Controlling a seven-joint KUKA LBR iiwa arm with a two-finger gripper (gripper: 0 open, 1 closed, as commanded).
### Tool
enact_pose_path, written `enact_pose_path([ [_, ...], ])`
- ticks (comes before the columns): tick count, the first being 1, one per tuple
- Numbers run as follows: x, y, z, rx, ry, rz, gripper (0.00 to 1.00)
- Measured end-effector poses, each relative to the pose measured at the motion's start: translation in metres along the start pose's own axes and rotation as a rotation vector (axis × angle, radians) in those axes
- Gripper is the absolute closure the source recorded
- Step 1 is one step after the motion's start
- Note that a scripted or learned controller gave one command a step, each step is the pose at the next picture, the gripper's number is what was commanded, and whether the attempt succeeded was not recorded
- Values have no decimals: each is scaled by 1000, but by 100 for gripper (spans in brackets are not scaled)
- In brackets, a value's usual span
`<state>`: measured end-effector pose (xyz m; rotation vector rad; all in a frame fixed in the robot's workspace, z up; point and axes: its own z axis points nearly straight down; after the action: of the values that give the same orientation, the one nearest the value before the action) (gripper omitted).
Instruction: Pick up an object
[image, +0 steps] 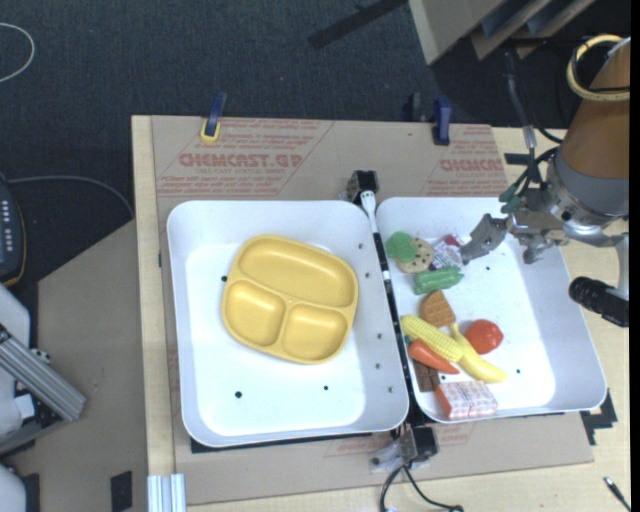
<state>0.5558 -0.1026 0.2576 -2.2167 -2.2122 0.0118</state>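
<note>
Within the right bin (560, 330), a cluster of small toy foods lies along the left half: a green round piece (402, 244) beside a speckled cookie (420, 257), a green pod (437, 280), a brown wedge (437, 307), a knobbly yellow corn cob (436, 338), an orange carrot (433, 355), a smooth red tomato (484, 335), a yellow banana (480, 365) and a red-and-white packet (467, 399). All appear to be glossy plastic. The gripper (503, 234) hangs over the upper part of this bin, its two grey fingers spread apart with nothing between them; one fingertip (478, 240) sits just beside the cookie and pod. The left bin (195, 300) carries a yellow three-compartment plate (289, 297) with rounded corners. Both bins rest on a brown board (160, 170) printed "CHEMCAST" in red.
</note>
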Motion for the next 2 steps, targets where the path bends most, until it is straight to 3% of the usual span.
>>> enact_pose_path([
  [1,0,2,-6,-12,-1,-2,0],
  [2,8,4,54,-6,0,-2,0],
])
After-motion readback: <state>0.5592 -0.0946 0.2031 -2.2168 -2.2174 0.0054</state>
